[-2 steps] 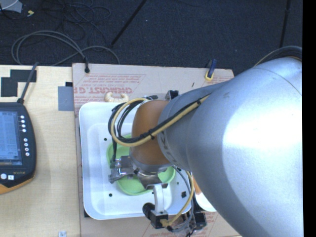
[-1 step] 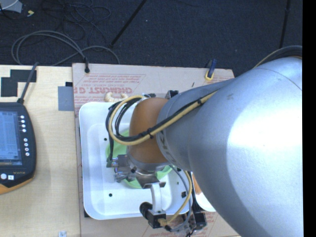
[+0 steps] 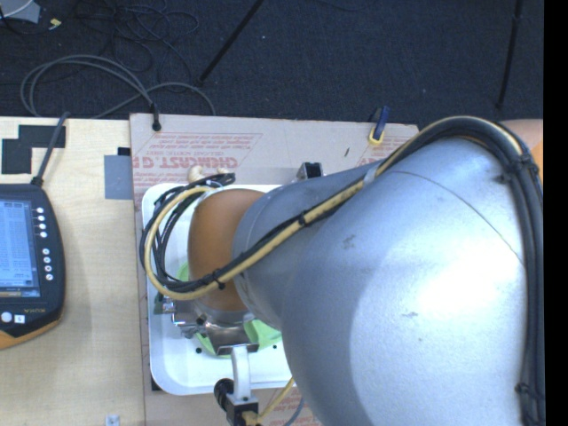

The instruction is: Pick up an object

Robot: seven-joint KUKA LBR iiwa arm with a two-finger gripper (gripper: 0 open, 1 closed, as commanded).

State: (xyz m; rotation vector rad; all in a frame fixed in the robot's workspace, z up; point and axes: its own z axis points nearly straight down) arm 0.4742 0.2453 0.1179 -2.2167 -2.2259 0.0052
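Observation:
My arm reaches in from the right, and its big grey body covers most of both bins. The orange band (image 3: 216, 242) and the wrist point straight down into the left white bin (image 3: 174, 373). My gripper (image 3: 213, 327) sits low in that bin, seen from above and largely hidden by the wrist. Bits of a bright green object (image 3: 264, 334) stick out from under the wrist on its right, and another green sliver (image 3: 184, 273) shows on its left. Whether the gripper touches the green object cannot be seen.
A yellow and black cable (image 3: 160, 238) loops around the wrist. A teach pendant (image 3: 22, 260) lies on the wooden bench at the left. Cardboard (image 3: 204, 149) lies behind the bins, with a blue and yellow clamp (image 3: 379, 124) at its far edge.

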